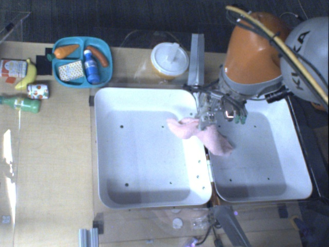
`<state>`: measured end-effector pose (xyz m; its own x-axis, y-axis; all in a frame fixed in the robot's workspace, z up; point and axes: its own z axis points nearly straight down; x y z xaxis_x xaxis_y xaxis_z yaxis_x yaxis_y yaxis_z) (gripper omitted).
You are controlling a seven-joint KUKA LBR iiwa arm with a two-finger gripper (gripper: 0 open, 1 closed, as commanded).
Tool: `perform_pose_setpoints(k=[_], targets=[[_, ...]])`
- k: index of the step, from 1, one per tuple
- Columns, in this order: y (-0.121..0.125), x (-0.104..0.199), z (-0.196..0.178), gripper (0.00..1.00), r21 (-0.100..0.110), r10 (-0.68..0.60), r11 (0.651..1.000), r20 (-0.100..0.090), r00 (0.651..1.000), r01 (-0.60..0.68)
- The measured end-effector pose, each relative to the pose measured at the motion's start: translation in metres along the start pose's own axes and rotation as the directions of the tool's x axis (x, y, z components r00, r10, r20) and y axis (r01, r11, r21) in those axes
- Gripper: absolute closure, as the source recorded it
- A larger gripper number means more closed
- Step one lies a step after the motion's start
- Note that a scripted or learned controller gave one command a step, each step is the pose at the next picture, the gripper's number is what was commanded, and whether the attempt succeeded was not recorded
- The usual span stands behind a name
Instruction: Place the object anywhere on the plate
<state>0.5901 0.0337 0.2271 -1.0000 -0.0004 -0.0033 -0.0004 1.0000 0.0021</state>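
From my seat, nearest me are the two white bins: the left bin (144,189) and the right bin (267,184), both bare of any plate that I can pick out. Straddling the rim between them lies the pink cloth-like object (205,134), limp, partly in each bin. The pincer (216,113) hangs just above its upper edge; I cannot tell whether it grips the cloth. Farther off on the bench (46,179) sits a blue divided tray (82,62). I judge placement not yet done
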Motion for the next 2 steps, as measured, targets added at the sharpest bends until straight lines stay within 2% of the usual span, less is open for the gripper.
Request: perform_pose_setpoints(k=[2], targets=[[0.085, 0.064, -0.003, 1.0, 0.0, -0.001, 1.0, 0.0, 1.0, 0.001]])
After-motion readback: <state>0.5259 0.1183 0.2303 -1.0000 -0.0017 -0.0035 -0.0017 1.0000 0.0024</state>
